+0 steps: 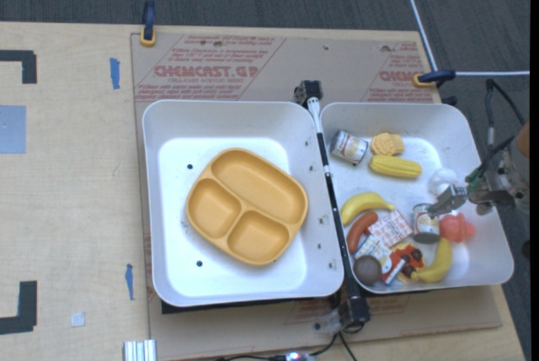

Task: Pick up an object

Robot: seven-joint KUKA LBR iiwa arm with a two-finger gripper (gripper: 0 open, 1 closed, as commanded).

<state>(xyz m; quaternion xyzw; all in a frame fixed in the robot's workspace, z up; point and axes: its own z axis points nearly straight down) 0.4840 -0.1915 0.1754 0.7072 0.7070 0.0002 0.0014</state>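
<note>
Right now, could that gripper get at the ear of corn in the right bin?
Probably yes. The corn lies by itself near the bin's back, with nothing on top of it, and the gripper hangs just in front of it inside the same right bin.

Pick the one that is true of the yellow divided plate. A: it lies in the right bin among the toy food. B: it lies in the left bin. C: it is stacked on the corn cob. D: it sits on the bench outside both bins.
B: the plate lies alone on the floor of the left bin, while the toy food is in the right bin.
</note>
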